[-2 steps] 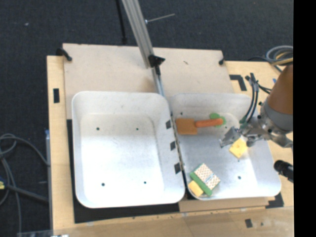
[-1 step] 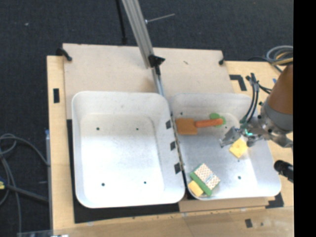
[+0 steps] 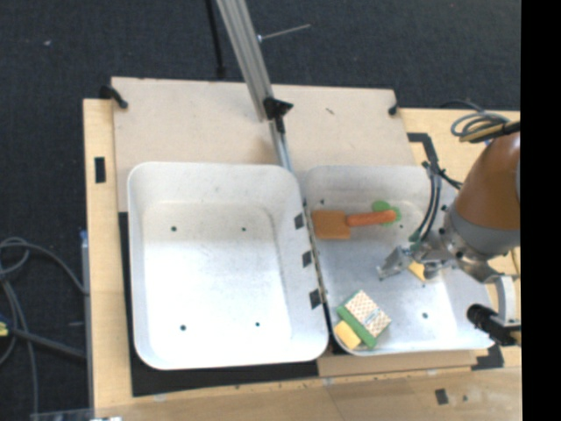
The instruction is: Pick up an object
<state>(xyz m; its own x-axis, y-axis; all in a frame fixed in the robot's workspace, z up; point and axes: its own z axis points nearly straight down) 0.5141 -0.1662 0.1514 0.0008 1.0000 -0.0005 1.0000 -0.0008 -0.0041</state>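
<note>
The right bin (image 3: 351, 182) holds an orange brush-like tool (image 3: 344, 223) with a green tip near its left wall. A patterned sponge block with yellow and green edges (image 3: 362, 319) lies near the front. My gripper (image 3: 405, 264) hangs low over the right side of this bin. A small yellow object (image 3: 418, 271) shows right beside its fingertips; I cannot tell whether it is gripped. The grey arm with its orange band (image 3: 491, 196) comes in from the right.
The left bin (image 3: 219, 261) sits beside the right one, sharing a middle divider with black clips (image 3: 307, 257). A metal rail (image 3: 250, 51) slants up from the bins' back edge. Cables lie at the bench's right rear (image 3: 478, 125).
</note>
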